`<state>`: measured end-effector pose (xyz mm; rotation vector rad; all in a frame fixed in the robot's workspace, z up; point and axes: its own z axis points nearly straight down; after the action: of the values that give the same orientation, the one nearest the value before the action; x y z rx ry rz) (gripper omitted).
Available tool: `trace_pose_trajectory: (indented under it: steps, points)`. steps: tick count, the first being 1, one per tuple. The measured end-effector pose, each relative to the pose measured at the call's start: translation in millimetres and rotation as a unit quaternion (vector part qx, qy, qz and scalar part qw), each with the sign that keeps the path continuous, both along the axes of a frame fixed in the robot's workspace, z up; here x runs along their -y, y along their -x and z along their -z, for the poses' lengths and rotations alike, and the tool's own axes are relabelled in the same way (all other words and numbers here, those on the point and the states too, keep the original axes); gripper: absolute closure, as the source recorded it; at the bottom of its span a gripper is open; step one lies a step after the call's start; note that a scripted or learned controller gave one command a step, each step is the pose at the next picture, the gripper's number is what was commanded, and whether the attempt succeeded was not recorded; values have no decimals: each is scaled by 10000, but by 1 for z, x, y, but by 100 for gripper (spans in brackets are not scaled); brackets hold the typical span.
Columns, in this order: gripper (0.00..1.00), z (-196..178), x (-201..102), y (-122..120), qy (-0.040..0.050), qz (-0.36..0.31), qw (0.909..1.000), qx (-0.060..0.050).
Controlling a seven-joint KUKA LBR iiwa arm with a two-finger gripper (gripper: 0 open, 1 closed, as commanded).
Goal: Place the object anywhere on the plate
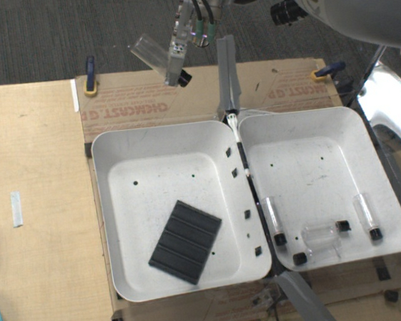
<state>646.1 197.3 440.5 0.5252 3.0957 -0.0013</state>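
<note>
Scanning left to right, we note the dark ridged plate (pixel 186 241) lying flat in the left bin (pixel 114 159), lower centre. At upper centre the gripper (pixel 176 69) hangs beyond the bins, a clear tube (pixel 147 51) clamped between its fingers. We judge transport underway; next: carry down-frame, lower over plate, release.
</note>
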Motion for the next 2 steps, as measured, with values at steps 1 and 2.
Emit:
trace_pose_trajectory:
  steps: [1,2]
  points:
    - [100,-9,1,-1,-1,16,10000,10]
    - [100,-1,105,26,1,-975,9952,1]
